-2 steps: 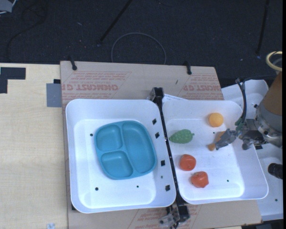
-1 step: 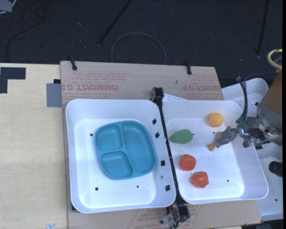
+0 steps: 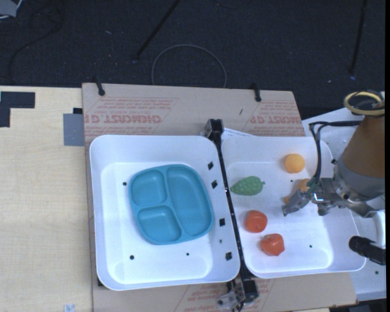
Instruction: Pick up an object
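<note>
Closest to the lens is the arm (image 3: 367, 155), coming in from the right with its orange band over the right bin's (image 3: 325, 255) far-right side. From there, biggest to smallest.

Both white bins sit side by side on a cardboard sheet (image 3: 182, 109), touching along a black clip strip in the middle. Left bin (image 3: 110, 174) has a blue divided plate (image 3: 171, 203) sitting roughly centered, with bare white floor on all sides of it, widest along the near and left edges.

Right bin is where the pickable stuff is. Green leafy-looking piece (image 3: 247, 186) lies near the divider. Two reddish items sit toward the near side: a round one (image 3: 256, 221) and a lumpier one (image 3: 272, 244) just beside it, not quite touching. Orange ball (image 3: 294, 163) is up near the far side, well apart from the red ones.

Gripper (image 3: 298, 201) is low over the bin's right-middle, pointing left, with a small orange bit right by it. Too blurry to tell if the fingers are spread or pressed together, or whether they've got anything. Open floor is mostly the near-right corner and the strip between the green piece and the ball.
</note>
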You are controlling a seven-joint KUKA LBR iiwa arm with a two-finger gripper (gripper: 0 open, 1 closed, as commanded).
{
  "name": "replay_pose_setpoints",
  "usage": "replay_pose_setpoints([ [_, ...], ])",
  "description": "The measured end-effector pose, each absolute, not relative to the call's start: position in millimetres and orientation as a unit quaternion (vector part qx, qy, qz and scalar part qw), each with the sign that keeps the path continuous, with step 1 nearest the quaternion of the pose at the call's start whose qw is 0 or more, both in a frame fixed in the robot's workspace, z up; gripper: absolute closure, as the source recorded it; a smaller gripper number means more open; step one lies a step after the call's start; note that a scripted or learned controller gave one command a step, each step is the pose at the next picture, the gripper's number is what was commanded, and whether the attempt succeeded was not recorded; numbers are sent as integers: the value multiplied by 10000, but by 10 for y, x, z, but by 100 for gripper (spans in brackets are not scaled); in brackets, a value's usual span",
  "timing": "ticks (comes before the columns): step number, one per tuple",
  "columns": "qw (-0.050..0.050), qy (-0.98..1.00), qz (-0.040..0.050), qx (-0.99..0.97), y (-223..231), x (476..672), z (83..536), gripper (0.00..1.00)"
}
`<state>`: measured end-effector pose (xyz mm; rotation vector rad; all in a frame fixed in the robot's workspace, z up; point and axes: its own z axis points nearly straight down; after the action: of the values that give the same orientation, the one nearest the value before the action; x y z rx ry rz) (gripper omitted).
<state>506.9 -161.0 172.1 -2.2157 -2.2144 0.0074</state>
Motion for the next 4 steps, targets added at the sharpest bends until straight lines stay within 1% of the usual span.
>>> replay_pose_setpoints([
  [1, 43, -7070, 20, -7072, -1578, 5127, 1110, 0],
  [2, 12, -7065, 5, -7077, -1570, 5128, 871, 0],
  [3, 7, -7047, 0, -7095, -1581, 5133, 986, 100],
  [4, -3, -7047, -3, -7095, -1613, 5109, 1411, 100],
])
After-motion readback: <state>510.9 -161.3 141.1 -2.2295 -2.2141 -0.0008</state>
